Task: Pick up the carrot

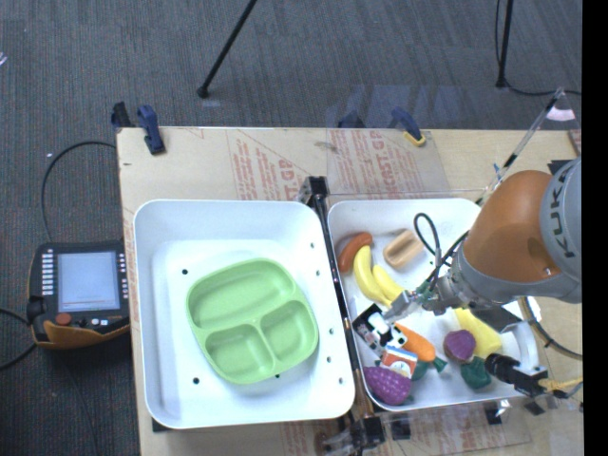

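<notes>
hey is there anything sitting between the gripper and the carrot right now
Nothing visible does. The gripper is low in the right bin, just left of the carrot, with no toy in the gap. The banana lies just above them and the purple grapes below, both off that line.

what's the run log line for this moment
arm: over right bin | claw: low beside carrot, grip unclear | carrot: lying in bin, near banana | green plate: left bin
</notes>
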Action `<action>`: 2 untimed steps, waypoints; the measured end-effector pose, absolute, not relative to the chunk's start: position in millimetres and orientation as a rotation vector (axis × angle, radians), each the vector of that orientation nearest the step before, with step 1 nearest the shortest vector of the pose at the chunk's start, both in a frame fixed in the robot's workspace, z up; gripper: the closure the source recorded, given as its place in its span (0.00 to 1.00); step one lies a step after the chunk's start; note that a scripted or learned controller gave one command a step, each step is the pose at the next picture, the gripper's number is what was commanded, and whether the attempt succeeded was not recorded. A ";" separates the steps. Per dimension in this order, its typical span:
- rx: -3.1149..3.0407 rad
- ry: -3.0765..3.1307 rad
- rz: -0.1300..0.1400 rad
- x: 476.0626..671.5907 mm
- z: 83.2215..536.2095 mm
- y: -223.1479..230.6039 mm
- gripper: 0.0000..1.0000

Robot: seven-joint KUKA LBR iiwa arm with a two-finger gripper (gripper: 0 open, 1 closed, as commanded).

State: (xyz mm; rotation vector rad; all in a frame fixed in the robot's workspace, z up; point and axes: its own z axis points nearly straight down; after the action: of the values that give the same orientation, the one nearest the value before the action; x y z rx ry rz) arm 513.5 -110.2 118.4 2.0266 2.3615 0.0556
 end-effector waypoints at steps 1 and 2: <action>1.731 2.559 0.037 492.7 103.6 -95.7 0.00; 1.751 2.558 0.049 494.1 117.0 -95.2 1.00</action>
State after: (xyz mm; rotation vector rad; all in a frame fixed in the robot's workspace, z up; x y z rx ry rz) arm 494.1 -95.2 117.0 1.7506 2.5583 0.0490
